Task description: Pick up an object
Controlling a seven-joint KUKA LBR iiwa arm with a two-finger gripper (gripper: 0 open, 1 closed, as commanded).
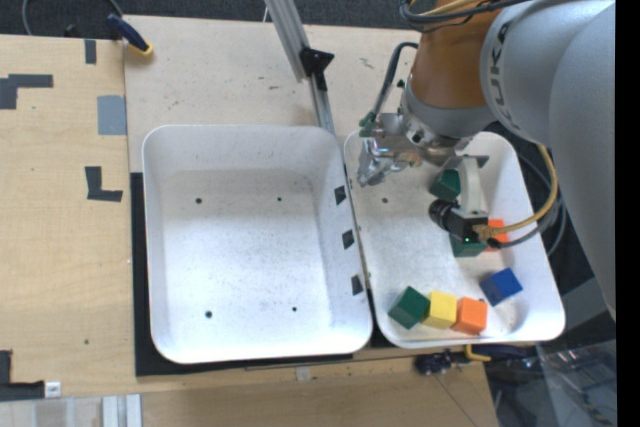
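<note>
Presently found over the right bin (535, 310), at its far left corner: claw (372, 167); whether apart or together, cannot tell; nothing seen held. Nearest the camera, well below and right of claw: green cube (408, 306), yellow cube (441, 309), orange cube (471, 315), touching in a row running left-right. Just beyond, blue cube (501, 285). Judged target: green cube, closest.
</note>
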